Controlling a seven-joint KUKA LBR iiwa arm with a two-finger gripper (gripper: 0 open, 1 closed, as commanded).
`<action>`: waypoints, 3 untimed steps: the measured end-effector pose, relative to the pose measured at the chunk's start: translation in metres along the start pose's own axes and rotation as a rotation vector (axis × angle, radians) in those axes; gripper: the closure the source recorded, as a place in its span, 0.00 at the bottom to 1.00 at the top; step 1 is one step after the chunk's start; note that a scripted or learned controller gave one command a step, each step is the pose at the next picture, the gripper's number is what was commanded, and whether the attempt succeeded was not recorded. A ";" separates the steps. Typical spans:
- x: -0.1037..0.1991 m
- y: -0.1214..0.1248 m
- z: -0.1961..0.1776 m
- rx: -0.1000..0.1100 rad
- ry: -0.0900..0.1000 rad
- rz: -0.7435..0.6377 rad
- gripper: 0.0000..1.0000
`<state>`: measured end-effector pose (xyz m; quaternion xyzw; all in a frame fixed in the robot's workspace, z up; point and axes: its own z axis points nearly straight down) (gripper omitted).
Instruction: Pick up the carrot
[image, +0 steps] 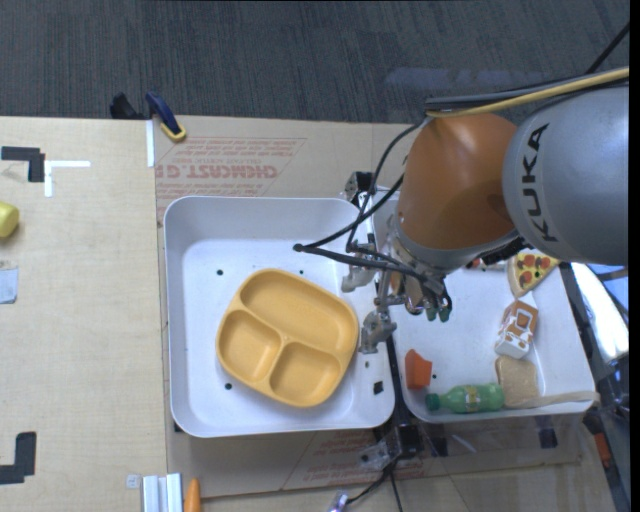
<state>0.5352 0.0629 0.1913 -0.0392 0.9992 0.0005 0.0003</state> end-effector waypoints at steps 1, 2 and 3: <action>0.032 0.040 0.074 0.000 0.002 -0.020 0.00; 0.031 0.066 0.086 0.011 -0.025 -0.296 0.00; 0.026 0.066 0.080 0.008 -0.043 -0.289 1.00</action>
